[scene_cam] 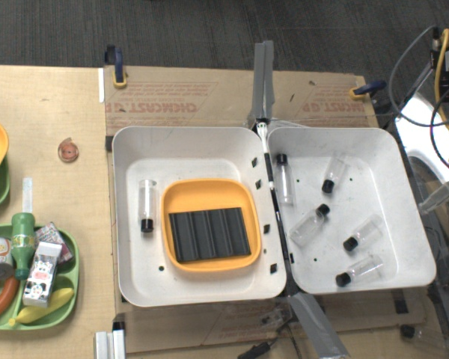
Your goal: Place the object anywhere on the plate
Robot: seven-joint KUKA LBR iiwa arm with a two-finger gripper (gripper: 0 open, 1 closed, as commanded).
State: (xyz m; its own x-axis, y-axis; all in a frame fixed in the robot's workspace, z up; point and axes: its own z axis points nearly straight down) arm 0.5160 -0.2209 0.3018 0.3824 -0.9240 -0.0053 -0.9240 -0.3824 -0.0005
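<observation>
One vial (147,206) lies beside the orange plate (209,191) (left bin).

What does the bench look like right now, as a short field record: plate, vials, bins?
left bin: shallow white bin holding the plate and one vial
plate: orange square plate with a dark ribbed insert, nothing on it
vial in left bin: clear plastic vial with black cap, lying left of the plate, apart from it
right bin: shallow white bin with five clear black-capped vials scattered
nearest to divider: vial along the right bin's left wall
task status: not yet done
</observation>
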